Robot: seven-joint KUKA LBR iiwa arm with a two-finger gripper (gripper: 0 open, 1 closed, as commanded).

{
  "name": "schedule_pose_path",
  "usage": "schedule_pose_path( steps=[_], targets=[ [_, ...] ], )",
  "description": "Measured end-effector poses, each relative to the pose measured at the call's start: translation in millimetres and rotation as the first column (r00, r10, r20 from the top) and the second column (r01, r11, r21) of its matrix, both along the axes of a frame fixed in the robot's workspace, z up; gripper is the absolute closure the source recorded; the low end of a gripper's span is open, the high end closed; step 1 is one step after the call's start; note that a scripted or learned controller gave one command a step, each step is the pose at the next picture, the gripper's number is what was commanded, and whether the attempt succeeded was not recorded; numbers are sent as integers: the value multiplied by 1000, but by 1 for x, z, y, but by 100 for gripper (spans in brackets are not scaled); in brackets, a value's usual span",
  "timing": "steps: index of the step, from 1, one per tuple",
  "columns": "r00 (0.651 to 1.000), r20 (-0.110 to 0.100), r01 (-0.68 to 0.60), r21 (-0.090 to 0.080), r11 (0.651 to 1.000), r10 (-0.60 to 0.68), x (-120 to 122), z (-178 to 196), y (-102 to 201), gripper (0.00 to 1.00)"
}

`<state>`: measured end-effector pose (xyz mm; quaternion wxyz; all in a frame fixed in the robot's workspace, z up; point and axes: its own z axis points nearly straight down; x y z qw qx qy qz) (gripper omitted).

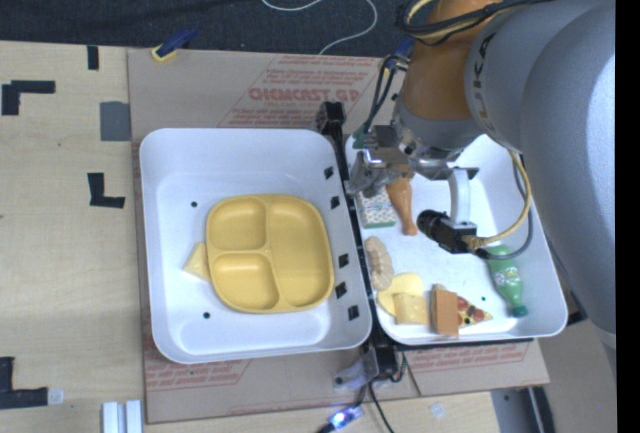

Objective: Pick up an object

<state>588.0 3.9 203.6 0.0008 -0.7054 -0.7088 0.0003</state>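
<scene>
We saw the tool low over the right bin, near that bin's far left corner, just beside the divide between the two bins. We could not tell how it was set, since the wrist hid that part. Right under and beside it lay an orange carrot-shaped toy, slim and tapering, pointing toward the bin's near edge. Touching its left side was a small flat card with a speckled green and white print. Farther toward the near edge along the left wall lay a pale, lumpy bread-like piece, then a yellow cheese wedge and a pizza slice toy with red spots at the near edge. A green bottle lay tilted by the right wall. A black cylinder hung off the arm over the middle. In the left bin a yellow divided plate rested at the centre.
</scene>
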Motion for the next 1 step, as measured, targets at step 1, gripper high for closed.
schedule_pose_path(
  steps=[1],
  targets=[
    [1000, 0, 2, 0, 1000, -2, 25, 5, 40, 100]
  ],
)
